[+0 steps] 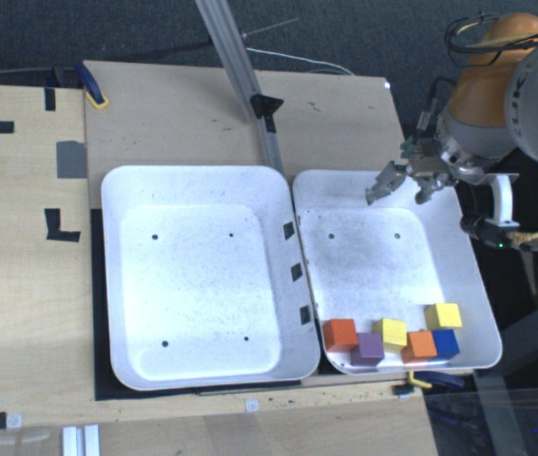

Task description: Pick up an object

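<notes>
One arm reaches in at upper right, its tool (404, 191) spread wide, holding nothing, above the right bin (459, 255); six blocks (391, 338) lie lower right.

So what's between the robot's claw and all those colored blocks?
Nothing but bare white bin floor, in the camera view. The gripper hangs over the right bin's far end; the blocks sit along its near edge.

Even, fairly bright overhead light, soft and a bit grainy. The two shallow white plastic bins (198, 190) look nearly washed out, with faint shadows along their inner walls. The dark floor beyond stays dim.
</notes>
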### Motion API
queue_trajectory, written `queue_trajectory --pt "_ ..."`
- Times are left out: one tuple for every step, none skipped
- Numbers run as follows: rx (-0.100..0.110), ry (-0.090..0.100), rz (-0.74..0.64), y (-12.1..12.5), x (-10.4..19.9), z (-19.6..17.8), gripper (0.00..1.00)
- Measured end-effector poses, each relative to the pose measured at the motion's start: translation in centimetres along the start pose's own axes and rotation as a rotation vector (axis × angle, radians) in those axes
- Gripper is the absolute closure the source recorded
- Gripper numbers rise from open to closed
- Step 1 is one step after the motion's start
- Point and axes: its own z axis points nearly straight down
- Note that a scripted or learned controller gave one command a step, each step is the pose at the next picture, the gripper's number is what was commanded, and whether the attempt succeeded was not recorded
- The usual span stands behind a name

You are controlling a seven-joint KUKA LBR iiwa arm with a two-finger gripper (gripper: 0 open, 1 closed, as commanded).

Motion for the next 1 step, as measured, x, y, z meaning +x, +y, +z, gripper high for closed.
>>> queue_trajectory --pt "0.003 0.003 -0.003 1.5 4.77 3.14 0.0"
